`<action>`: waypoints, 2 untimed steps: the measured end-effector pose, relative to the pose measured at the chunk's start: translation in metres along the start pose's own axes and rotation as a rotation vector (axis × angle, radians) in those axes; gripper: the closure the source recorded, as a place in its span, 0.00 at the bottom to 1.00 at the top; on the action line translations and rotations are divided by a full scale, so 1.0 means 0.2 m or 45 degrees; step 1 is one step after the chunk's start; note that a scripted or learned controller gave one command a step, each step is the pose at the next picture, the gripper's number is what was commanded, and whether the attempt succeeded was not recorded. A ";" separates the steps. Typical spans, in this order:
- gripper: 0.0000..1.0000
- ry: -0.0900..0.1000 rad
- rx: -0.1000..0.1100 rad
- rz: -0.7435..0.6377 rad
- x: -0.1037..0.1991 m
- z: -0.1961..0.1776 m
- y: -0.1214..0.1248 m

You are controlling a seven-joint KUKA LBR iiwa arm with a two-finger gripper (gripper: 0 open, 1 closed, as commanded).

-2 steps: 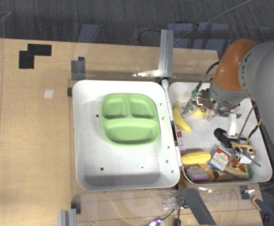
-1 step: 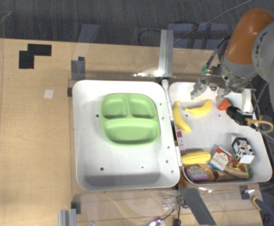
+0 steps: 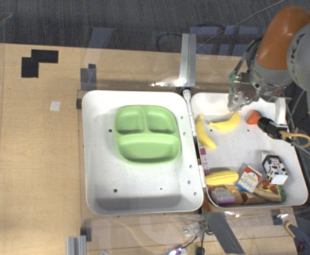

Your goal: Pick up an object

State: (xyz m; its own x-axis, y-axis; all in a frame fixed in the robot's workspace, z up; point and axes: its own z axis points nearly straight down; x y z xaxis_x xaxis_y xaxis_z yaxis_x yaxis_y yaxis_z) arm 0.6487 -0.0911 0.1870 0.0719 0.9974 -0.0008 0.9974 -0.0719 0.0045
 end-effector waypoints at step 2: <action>0.00 0.000 0.005 0.439 -0.01 0.02 0.07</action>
State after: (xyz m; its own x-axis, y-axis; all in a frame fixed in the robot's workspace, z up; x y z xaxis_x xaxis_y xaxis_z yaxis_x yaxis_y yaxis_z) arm 0.6615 -0.0944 0.1823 0.4048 0.9144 -0.0002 0.9144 -0.4048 0.0008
